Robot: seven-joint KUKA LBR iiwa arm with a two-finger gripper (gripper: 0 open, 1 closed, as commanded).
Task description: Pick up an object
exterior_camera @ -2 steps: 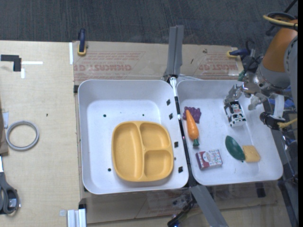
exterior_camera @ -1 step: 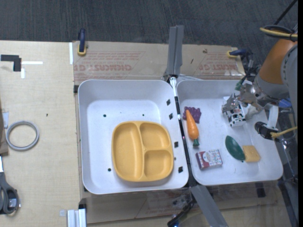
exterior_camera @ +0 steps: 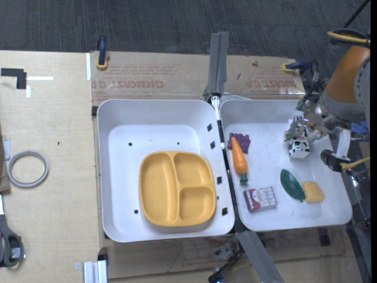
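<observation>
Right now the gripper (exterior_camera: pixel 298 139) hangs low over the far right part of the right bin (exterior_camera: pixel 268 211); whether it is open or closed on anything I cannot tell. The candidates lie apart from it: a toy carrot (exterior_camera: pixel 238 158) beside the divider, a small red box (exterior_camera: pixel 260 198), a dark green leaf-shaped piece (exterior_camera: pixel 291 184) touching a yellow sponge-like block (exterior_camera: pixel 313 191). The left bin (exterior_camera: pixel 118 128) holds a yellow divided plate (exterior_camera: pixel 177 187). This looks like the approach step; next comes descending squarely on one object.

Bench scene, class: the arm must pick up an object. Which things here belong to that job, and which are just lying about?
Job:
gripper
right bin
toy carrot
purple toy
red packet
green piece
yellow piece

Lying about:
left bin
yellow divided tray
tape roll
scissors
</observation>
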